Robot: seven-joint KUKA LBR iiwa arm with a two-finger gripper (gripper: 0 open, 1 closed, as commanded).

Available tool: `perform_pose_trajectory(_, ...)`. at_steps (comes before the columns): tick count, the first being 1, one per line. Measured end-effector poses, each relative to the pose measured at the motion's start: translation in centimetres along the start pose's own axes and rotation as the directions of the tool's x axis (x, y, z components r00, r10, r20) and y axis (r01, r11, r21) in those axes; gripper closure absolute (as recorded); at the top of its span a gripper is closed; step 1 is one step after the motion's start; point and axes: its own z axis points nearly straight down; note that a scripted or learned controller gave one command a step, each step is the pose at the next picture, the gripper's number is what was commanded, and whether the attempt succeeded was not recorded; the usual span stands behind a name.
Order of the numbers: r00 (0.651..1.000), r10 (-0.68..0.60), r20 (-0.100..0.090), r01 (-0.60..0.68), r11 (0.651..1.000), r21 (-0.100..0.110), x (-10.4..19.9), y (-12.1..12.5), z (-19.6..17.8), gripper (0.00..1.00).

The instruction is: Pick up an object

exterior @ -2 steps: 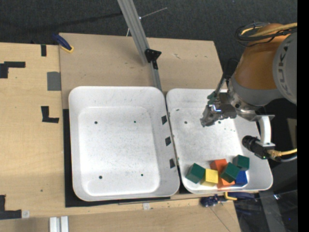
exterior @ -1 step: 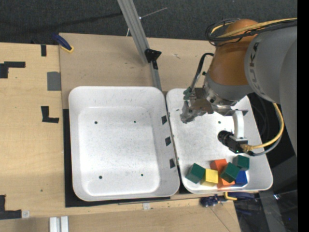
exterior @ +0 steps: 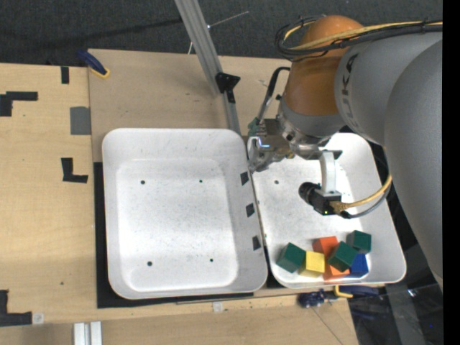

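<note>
Small coloured blocks (exterior: 327, 256) lie clustered at the near end of the right bin (exterior: 284, 207). They are plain cubes with flat, matte faces and crisp edges, packed so closely that they touch. A green cube (exterior: 292, 256) sits on the cluster's left with a yellow cube (exterior: 314, 262) just beside it. An orange cube (exterior: 327, 244) lies behind those, a blue cube (exterior: 359, 265) is toward the right, and two darker green cubes (exterior: 346, 254) sit among them. Some overlap in the view, and whether any rests on top of another cannot be told.

Both bins are shallow, smooth white trays with rounded corners and low sloping walls. The left bin (exterior: 180, 214) has a faintly speckled floor with four small dark dots. The bins sit side by side on a black mat on a tan bench (exterior: 43, 214) marked with black tape pieces.

The arm (exterior: 402, 92), glossy grey with a rounded orange band, reaches in from the right. Its metal gripper (exterior: 257, 153) hangs over the far left corner of the right bin, close to the wall beside the left bin. Whether the gripper is open or closed cannot be told. The blocks are well apart from it, at the opposite end of the same bin, and nothing is seen in its grasp
</note>
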Motion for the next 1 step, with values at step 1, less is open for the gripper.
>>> perform_pose_trajectory(1, 1.000, -0.001, -0.001, 0.001, 1.000, -0.001, 5.08, 1.60, -0.74, 1.00)
